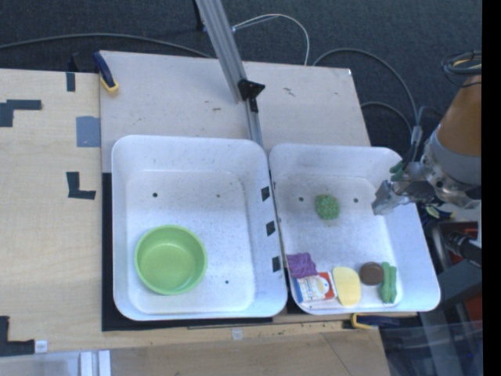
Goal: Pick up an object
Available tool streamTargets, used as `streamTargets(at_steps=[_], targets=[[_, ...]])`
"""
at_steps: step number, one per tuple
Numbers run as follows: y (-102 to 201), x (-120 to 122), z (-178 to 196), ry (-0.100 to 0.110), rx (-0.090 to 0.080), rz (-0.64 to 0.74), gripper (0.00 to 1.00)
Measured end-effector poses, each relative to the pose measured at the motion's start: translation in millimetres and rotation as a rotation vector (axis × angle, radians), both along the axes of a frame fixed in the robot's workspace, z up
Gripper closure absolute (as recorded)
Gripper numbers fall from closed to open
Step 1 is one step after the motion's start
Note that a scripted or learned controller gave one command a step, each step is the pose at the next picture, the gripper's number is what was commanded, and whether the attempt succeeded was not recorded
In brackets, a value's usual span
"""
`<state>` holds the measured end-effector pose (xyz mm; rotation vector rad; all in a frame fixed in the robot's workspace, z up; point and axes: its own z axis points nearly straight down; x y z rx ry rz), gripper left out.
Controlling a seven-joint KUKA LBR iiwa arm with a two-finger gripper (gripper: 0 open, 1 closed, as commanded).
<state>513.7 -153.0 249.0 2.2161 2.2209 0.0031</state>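
Observation:
In the right bin (407,233) a small green leafy ball (327,207) lies near the middle. Along the bin's front edge sit a purple piece (300,263), a red-and-white packet (315,288), a yellow lump (347,285), a brown round piece (371,273) and a green pickle-like piece (387,282). My gripper (386,198) hangs over the right side of that bin, to the right of the green ball and apart from it. Nothing shows between its fingers.
The left bin (125,163) holds a lime green bowl (171,259) in its front left corner. A slanted metal pole (227,41) rises behind the bins. Cables lie on the dark floor at the back. A blue-and-yellow clamp (106,72) sits at the bench's far left corner.

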Motion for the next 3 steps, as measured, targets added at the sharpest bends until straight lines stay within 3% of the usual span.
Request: streamTargets(at_steps=[2, 3], targets=[[105.8, 7.3, 5.1, 0.006, 0.004, 0.005, 1.00], [165.5, 6.3, -12.3, 0.009, 0.003, 0.005, 1.00]])
